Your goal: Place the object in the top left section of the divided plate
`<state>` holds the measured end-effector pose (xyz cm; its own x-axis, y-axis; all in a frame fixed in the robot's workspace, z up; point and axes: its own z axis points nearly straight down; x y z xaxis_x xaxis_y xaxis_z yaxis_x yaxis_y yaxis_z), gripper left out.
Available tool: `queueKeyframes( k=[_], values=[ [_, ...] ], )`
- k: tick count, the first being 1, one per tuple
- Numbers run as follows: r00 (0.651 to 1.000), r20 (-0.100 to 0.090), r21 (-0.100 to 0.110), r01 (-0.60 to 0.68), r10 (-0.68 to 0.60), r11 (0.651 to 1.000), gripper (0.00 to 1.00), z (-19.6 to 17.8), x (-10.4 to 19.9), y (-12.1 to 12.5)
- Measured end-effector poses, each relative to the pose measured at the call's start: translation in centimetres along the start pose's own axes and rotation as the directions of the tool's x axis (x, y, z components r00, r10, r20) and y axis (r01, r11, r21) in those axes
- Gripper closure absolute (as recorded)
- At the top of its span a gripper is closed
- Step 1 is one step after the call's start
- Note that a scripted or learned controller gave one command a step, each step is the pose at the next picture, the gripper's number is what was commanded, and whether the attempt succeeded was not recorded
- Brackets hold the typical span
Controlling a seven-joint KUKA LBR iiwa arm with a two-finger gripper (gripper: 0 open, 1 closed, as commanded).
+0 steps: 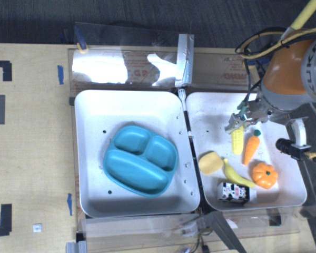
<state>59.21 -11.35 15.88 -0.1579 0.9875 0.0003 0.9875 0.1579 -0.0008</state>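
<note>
I see the divided plate (141, 160) in the left bin (89, 141); corn (236, 140), carrot (250, 147) and banana (237, 175) lie in the right bin (210, 115).

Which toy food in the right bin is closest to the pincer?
The corn cob, directly under the pincer; the carrot beside it lies slightly farther.

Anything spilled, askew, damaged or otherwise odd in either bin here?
Nothing stands out. The blue divided plate sits at a slant in the left bin, sections bare. The corn, carrot, banana and pumpkin lie loose but intact in the right bin.
</note>
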Motion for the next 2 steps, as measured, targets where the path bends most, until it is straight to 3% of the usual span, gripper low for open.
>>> queueKeyframes(
  k=[1,2],
  values=[
    [0.993,0.002,-0.012,-0.119,0.119,0.993,1.0,7.0,2.8,-7.7],
    [0.991,0.006,-0.03,-0.133,0.134,0.991,1.0,6.9,3.3,-9.9]
  ],
)
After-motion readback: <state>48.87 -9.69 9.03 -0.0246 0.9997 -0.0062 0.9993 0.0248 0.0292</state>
